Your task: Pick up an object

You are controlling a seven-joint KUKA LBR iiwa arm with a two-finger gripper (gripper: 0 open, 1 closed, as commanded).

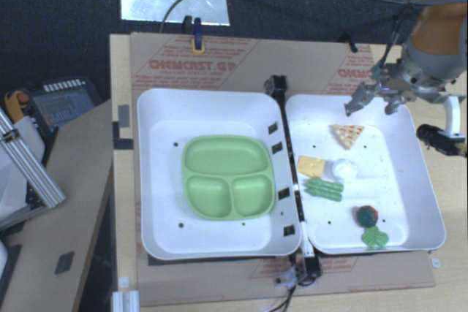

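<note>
The right bin [417, 179] holds a tan waffle-patterned wedge [348, 134], a yellow cheese piece [310, 166], a small white round piece [344, 171], a green pod-like piece [324, 190], a dark red and green ball [366, 215] and a green leafy piece [375, 237]. My gripper [375, 103] hangs over the bin's far edge, just above and right of the wedge. Its two fingers are spread apart with nothing between them.
The left bin [157, 120] holds a green three-compartment plate [227, 177]. A black divider with clips [285, 157] runs between the bins. A cable crosses behind, and a blue-and-yellow clamp [196, 33] sits at the bench's far edge. Equipment stands at the left [62, 104].
</note>
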